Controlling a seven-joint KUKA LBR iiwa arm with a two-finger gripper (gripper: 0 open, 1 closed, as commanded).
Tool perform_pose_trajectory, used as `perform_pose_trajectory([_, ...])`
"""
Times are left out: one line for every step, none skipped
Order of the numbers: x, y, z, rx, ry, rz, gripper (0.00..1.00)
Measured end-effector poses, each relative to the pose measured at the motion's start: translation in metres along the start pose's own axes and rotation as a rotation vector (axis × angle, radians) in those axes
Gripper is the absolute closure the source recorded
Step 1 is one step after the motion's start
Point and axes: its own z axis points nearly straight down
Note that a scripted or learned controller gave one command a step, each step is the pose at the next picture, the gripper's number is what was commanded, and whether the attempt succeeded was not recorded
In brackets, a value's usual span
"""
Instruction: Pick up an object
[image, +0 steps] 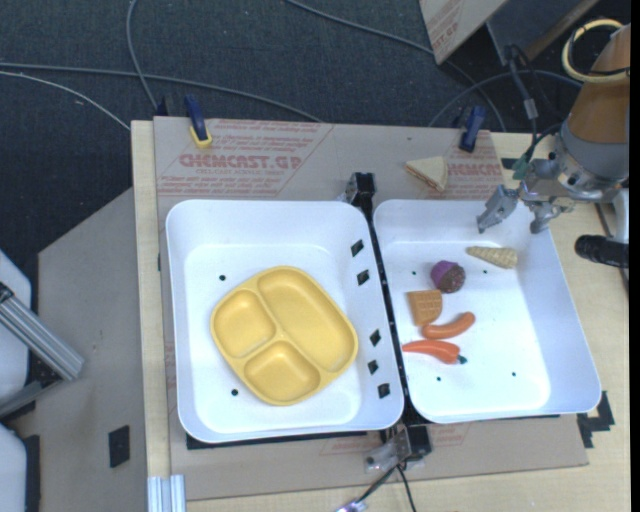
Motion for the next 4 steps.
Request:
perform_pose_trajectory([0.001,0.003,-0.01,-0.016,-0.003,-0.003,0.0])
perform_pose_trajectory([0.01,0.004,0.048,-0.009,-0.001,-0.004,0.0])
perform_pose_trajectory([0.01,0.007,0.095,-0.019,-0.005,-0.006,0.0])
perform_pose_trajectory([0.01,0.009,0.081,-0.026,-0.006,-0.007,1.0])
